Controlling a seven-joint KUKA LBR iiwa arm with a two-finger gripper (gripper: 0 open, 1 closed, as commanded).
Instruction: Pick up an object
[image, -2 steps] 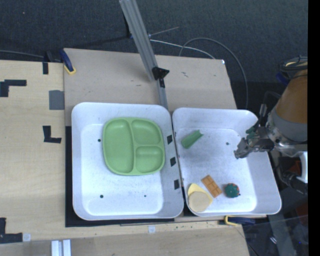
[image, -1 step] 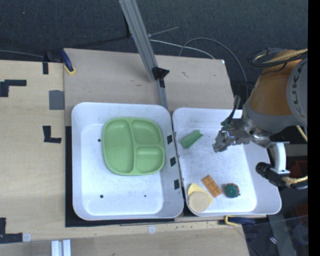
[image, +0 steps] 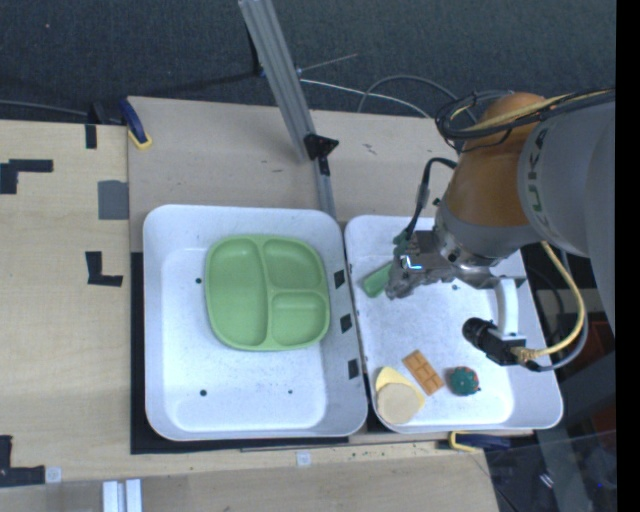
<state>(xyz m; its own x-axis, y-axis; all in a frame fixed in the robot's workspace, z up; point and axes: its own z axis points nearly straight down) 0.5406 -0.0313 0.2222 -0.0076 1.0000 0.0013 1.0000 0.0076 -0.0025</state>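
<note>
I have the gripper (image: 400, 282) low in the right bin (image: 530, 405), at a green piece (image: 375, 279) lying just off its tip toward the divider. Jaw state: cannot tell, the wrist hides them, and I can't confirm a hold. To do this well I'd centre over the green piece, then lift slowly and check it rises. Other candidates sit well clear, toward the near rim: waffle (image: 422, 371), yellow piece (image: 397, 397), green ball (image: 462, 380). Left bin holds a plate (image: 267, 291). Partial lettering on the arm, unreadable.
</note>
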